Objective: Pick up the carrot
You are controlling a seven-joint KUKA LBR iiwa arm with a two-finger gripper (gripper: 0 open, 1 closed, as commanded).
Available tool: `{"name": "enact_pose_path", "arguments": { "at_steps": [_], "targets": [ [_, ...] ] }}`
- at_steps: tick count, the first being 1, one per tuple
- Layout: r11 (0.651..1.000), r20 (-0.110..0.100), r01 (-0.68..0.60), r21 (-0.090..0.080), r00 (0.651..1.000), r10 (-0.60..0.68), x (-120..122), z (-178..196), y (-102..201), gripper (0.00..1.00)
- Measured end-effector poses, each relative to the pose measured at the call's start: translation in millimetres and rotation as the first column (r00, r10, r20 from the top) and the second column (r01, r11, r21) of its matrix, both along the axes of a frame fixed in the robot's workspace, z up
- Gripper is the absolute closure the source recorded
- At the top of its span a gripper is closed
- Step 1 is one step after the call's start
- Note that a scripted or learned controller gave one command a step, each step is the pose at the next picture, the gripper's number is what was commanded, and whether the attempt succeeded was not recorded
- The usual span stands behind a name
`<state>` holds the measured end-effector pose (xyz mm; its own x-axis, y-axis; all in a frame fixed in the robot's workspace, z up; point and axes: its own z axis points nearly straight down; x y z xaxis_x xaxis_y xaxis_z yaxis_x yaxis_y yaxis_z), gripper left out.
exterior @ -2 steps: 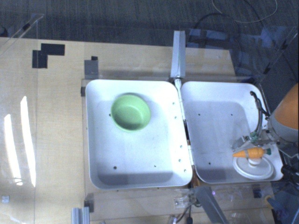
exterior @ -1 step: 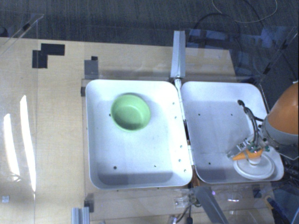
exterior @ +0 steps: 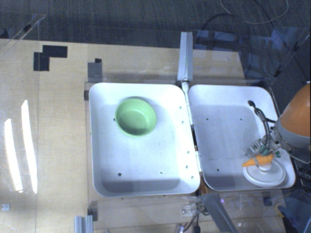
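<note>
Carrot pick — hand right over it, grip unclear

Carrot [exterior: 256, 161] lies at approx 4 o'clock in the right bin [exterior: 223, 130], touching a white disc [exterior: 266, 175]. Hand [exterior: 265, 151] sits on it; can't tell if closed. Prob. light, stiff, smooth toy w/ taper — best pinched across the thick end.

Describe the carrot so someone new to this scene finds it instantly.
Start at the right white bin and go to its lower right corner, where the tool reaches in. The carrot lies there at the edge of a white round disc. It is small, orange and pointed, unlike the green bowl in the left bin.
</note>
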<state>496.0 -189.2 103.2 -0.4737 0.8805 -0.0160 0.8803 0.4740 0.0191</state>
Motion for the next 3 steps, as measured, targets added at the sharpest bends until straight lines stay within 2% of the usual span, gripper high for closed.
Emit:
{"name": "enact_pose_path", "arguments": {
  "at_steps": [1,2,3],
  "targets": [
    [1.0,0.0,0.0,0.0,1.0,0.0,0,0,0,0.0],
    [0.971,-0.008,-0.238,-0.005,0.971,0.238,-3,-12,12,0.0],
    [0.971,-0.001,-0.24,-0.007,0.971,0.24,0,1,13,1.0]
  ]
}}
